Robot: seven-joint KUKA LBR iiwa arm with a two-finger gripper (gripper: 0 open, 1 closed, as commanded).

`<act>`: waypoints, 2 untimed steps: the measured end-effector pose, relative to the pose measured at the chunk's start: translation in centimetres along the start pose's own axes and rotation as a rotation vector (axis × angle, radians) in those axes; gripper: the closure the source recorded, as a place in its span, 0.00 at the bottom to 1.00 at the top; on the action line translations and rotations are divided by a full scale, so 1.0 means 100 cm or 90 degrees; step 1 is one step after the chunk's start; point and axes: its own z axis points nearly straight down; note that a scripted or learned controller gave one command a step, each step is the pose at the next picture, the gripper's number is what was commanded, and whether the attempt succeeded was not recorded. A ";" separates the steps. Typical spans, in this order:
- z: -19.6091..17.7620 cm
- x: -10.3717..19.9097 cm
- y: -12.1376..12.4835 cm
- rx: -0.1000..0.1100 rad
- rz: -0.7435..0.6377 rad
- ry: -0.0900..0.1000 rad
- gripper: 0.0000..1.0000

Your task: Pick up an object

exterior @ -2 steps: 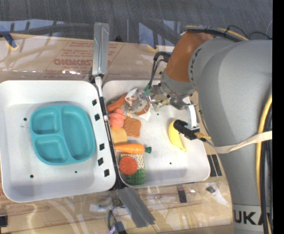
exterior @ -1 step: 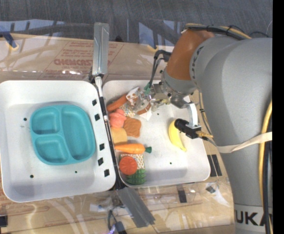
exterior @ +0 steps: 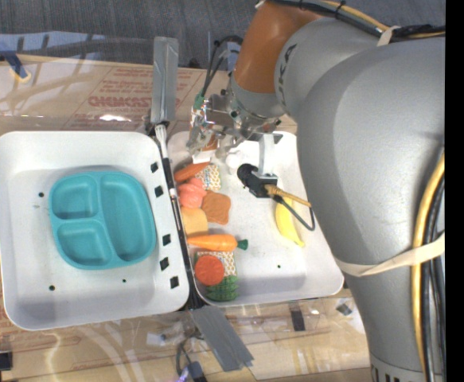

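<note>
My gripper [exterior: 208, 139] hangs over the far left corner of the right bin [exterior: 295, 270], just above the top of a row of toy foods. Directly below it lie a small orange carrot [exterior: 190, 170] and a patterned corn piece [exterior: 211, 178]. Further down the row along the bin's left wall are a pink piece [exterior: 190, 195], a brown slice [exterior: 216, 207], a yellow-orange block [exterior: 193, 221], a long carrot [exterior: 212, 243], a red tomato [exterior: 209, 269] and a green piece [exterior: 224, 290]. A yellow banana [exterior: 287, 224] lies apart towards the right.
The left bin [exterior: 25, 293] holds a teal divided plate [exterior: 102, 217]. A grey divider [exterior: 165, 78] and clips run between the two bins. The arm's bulky grey body [exterior: 375, 157] covers the right side of the right bin.
</note>
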 end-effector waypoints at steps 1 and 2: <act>0.000 -0.001 0.000 0.001 0.001 0.000 0.00; 0.000 -0.044 0.009 -0.001 -0.005 -0.001 0.00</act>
